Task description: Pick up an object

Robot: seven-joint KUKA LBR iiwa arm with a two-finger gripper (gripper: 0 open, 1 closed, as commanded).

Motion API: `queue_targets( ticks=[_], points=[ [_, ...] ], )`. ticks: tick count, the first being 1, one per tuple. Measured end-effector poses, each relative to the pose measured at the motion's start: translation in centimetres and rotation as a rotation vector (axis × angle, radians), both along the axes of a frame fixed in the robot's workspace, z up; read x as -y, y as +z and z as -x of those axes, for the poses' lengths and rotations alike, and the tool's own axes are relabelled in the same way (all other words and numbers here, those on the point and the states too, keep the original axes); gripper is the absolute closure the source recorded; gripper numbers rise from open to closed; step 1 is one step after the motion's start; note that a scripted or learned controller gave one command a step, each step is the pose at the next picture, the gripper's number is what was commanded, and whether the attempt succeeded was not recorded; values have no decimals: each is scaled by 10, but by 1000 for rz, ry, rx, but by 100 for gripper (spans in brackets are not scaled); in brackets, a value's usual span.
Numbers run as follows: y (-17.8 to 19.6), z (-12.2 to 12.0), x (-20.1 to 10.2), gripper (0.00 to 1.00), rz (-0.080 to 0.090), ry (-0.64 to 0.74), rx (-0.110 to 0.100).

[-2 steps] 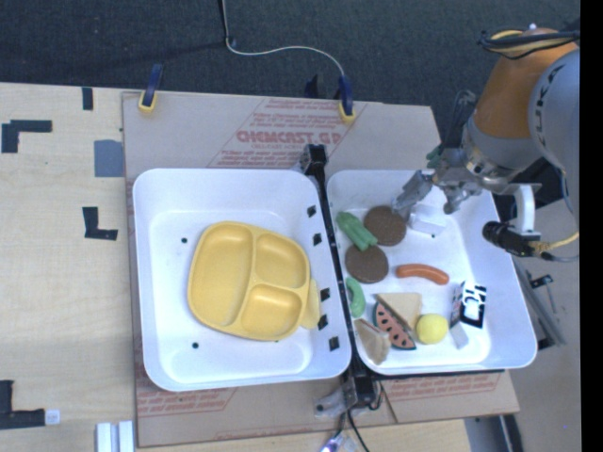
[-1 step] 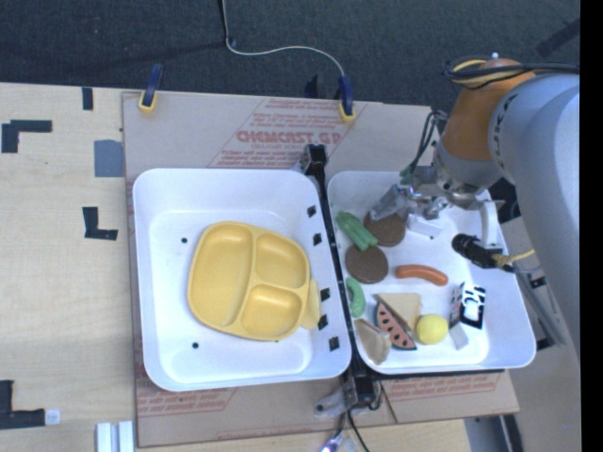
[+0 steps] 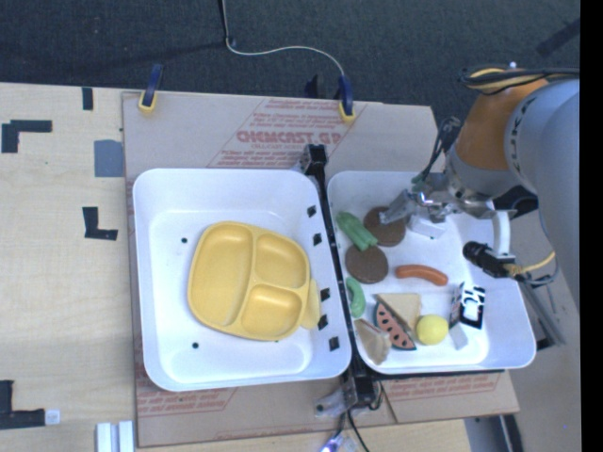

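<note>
My gripper (image 3: 421, 204) hangs low over the back of the right bin (image 3: 499, 351), beside a brown round disc (image 3: 382, 229), which it may be touching. A second brown disc (image 3: 367, 265) lies just in front of it, and a green piece (image 3: 355, 230) to its left. Further forward are an orange sausage (image 3: 421, 274), a watermelon slice (image 3: 395, 326), a bread triangle (image 3: 403, 303), a yellow ball (image 3: 432, 330) and a black-and-white block (image 3: 468, 306).
The left bin (image 3: 160, 252) holds a yellow divided plate (image 3: 250, 279). A black divider (image 3: 325, 243) runs between the bins. The grey arm with its orange band (image 3: 499, 121) covers the right bin's back right corner. A small green piece (image 3: 355, 297) and a beige piece (image 3: 372, 345) lie near the divider.
</note>
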State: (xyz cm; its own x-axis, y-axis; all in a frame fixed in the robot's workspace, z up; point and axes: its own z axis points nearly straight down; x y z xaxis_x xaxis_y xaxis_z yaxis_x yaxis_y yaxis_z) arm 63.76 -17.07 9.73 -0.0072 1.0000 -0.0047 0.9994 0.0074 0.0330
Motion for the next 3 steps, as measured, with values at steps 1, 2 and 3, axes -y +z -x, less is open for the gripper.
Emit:
queue_targets(
  ticks=[1, 2, 3],
  points=[
    [0, -38, -23, 0, 8, -5, -12],
    [1, -1, -5, 0, 4, -3, 2],
    [0, -38, -26, 0, 8, -5, -13]
  ],
)
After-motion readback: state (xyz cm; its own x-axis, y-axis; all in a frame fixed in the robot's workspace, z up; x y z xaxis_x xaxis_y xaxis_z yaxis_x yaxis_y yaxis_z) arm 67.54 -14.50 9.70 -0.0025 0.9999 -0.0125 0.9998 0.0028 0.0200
